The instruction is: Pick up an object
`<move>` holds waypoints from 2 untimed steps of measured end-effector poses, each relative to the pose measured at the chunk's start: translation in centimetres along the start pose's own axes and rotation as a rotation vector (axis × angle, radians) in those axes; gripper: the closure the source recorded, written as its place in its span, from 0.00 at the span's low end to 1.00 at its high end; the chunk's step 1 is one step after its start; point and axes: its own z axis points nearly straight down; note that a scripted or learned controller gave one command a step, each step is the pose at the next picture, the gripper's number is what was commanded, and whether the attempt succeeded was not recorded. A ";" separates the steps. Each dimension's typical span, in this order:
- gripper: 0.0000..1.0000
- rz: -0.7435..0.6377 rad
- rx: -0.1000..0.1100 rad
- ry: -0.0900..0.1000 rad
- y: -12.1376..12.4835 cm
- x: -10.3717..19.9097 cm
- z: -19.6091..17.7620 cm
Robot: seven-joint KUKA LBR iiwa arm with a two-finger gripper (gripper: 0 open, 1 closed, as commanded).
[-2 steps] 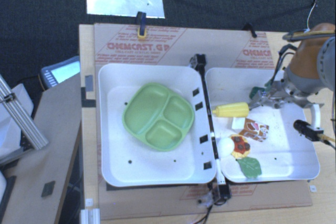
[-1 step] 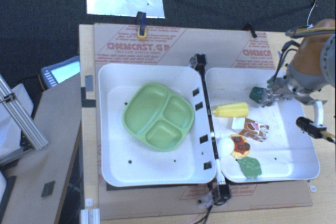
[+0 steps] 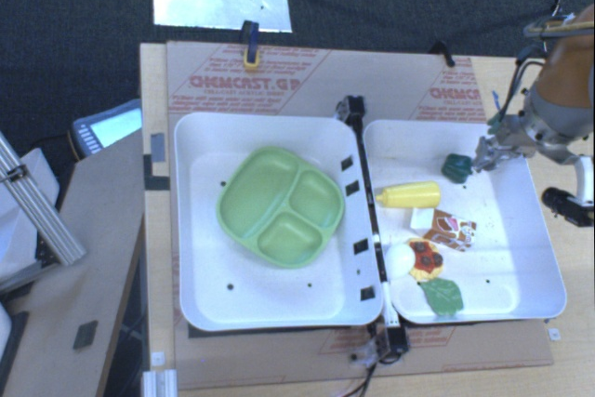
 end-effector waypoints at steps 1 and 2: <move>1.00 0.000 0.000 0.000 0.2 -0.1 -5.5; 1.00 -0.002 0.007 0.003 -0.9 4.3 -5.2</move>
